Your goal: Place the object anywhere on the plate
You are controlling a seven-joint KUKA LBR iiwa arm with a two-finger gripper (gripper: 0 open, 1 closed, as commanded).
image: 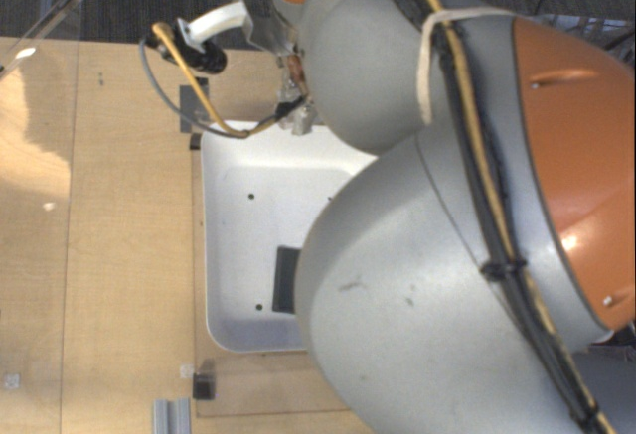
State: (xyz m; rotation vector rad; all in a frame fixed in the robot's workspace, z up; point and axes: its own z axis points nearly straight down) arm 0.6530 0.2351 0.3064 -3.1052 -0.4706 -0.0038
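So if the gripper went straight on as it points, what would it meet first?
Likely the white bin, bare floor near its far rim, though depth is unclear. The gripper hangs over that edge; the dark strip lies off that line.

The overhead camera looks down aslant at the white bin (237, 223), arm (447, 253) close by.

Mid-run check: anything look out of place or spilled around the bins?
Nothing stands out. A dark flat rectangle lies in the white bin, next to the grey arm, which hides much of the scene.
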